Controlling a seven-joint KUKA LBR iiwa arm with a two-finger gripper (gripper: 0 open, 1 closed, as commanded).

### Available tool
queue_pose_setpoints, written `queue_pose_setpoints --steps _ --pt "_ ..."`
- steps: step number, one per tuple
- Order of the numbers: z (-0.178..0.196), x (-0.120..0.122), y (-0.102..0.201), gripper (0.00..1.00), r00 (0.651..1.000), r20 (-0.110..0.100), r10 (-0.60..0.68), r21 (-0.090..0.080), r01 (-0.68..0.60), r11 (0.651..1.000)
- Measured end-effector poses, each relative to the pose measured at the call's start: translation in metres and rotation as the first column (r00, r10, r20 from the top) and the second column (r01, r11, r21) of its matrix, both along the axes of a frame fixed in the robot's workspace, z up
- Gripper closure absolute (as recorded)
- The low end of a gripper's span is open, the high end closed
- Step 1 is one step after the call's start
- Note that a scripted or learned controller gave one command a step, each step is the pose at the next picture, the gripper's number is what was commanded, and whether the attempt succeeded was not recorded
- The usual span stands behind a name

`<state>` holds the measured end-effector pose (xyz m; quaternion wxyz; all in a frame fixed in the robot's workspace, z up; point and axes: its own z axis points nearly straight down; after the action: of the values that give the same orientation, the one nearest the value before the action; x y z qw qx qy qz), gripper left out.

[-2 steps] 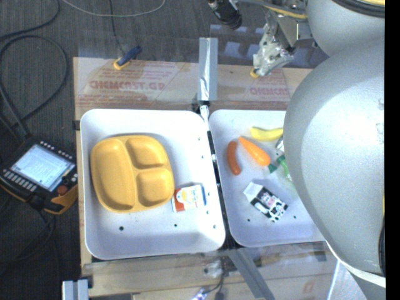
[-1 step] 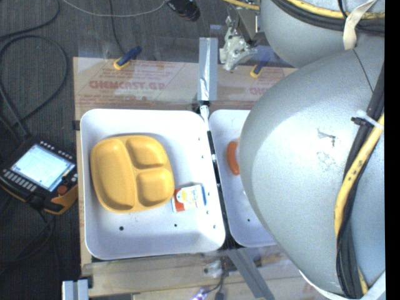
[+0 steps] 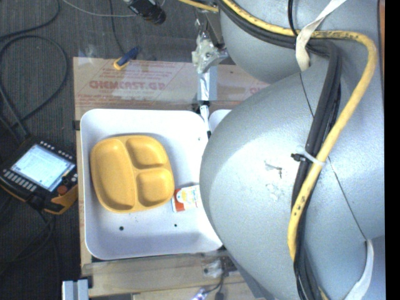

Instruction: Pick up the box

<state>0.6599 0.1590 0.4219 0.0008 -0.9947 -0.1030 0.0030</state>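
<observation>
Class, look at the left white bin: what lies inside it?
A yellow divided plate and a small box beside it lie in the left bin. The arm covers its right edge.

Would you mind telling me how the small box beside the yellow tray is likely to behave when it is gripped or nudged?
The box looks like a small printed carton, so probably light and apt to slide on the smooth white bin. It lies flat, so tipping seems unlikely. It sits close against the yellow tray, which may crowd a grasp.
</observation>
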Motion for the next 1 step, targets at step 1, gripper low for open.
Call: queue_pose_setpoints --steps 1 --pt "0.0 0.0001 -0.0005 0.0 1.0 0.0 -0.002 0.0 0.002 1.0"
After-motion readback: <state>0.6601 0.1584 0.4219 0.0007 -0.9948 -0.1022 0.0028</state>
